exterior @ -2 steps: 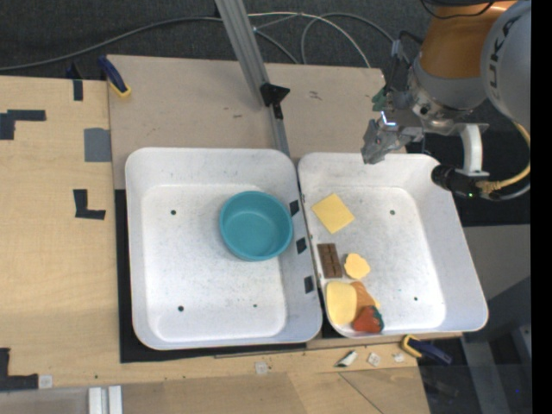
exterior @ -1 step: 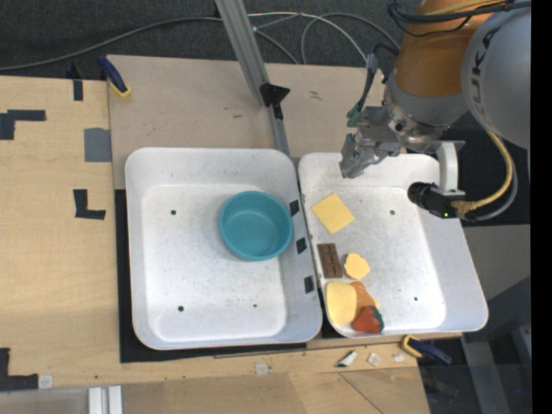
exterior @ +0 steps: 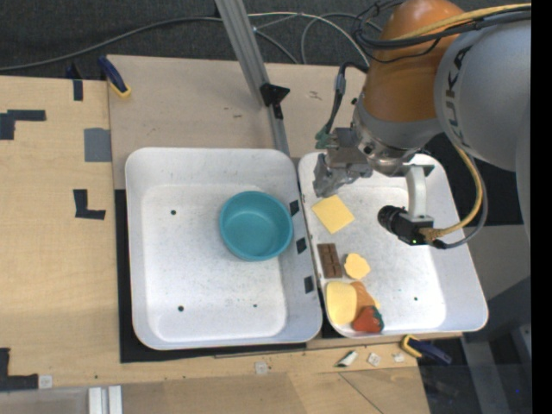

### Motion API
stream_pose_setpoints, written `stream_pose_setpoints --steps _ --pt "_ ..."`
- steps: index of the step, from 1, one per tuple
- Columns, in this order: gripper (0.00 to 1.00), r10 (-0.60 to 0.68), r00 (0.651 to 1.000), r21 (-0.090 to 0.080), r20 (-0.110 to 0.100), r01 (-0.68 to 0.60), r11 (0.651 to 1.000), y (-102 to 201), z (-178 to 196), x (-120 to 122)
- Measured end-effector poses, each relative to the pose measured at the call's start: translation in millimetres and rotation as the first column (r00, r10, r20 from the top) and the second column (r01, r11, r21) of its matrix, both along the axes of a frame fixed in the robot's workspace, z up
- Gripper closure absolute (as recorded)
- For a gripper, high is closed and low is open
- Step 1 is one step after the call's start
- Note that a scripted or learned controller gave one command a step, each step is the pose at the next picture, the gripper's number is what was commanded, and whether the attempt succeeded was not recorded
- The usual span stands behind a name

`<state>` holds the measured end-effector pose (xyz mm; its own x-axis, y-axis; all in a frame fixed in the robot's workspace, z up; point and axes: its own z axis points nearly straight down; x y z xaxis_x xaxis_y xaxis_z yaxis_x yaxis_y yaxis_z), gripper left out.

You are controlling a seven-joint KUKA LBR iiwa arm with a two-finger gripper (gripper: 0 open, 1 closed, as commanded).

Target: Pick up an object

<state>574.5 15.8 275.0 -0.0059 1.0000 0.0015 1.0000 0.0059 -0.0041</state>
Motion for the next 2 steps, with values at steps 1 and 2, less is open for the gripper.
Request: stream_pose_setpoints --steps 1,2 --pt "1.0 -0.001 1.0 -0.001 -0.001 0.001 1.0 36.2 -12.0 -29.8" --pt "1.0 0.001 1.0 -0.001 0.0 -0.001 1.0 85.1 -18.1 -46.8"
